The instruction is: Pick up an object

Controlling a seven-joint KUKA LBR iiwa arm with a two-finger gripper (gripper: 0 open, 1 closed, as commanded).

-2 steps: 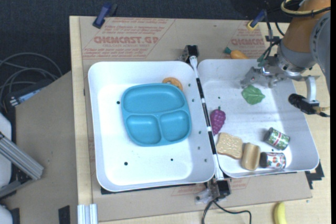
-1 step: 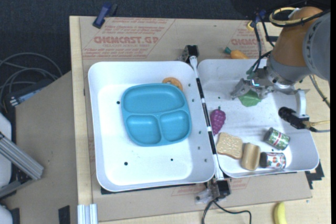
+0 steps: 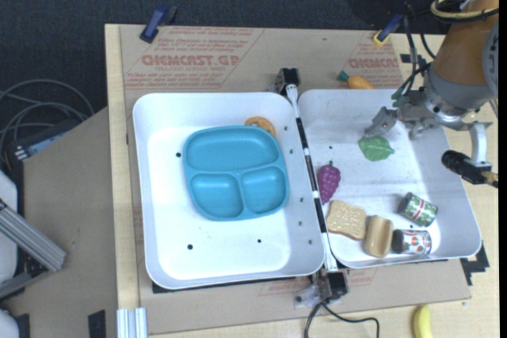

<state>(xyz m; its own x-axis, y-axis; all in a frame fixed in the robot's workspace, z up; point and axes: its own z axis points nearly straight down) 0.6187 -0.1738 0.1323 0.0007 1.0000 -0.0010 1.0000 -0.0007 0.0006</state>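
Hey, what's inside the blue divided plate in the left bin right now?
The blue divided plate shows three bare compartments with no food in them. A small brown pastry-like item lies just beyond its far rim, on the left bin floor. Whatever is beneath the plate is covered.

Tray [image 3: 235, 182] in left bin [image 3: 158, 249], cans [image 3: 417, 209], bread [image 3: 346, 219], grapes [image 3: 328, 180] in right bin [image 3: 467, 237]

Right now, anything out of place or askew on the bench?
A few strays. A carrot lies on the board behind the right bin, outside it, and a banana lies at the front edge. Both cans lie tipped on their sides. The blue tray sits skewed in the left bin.
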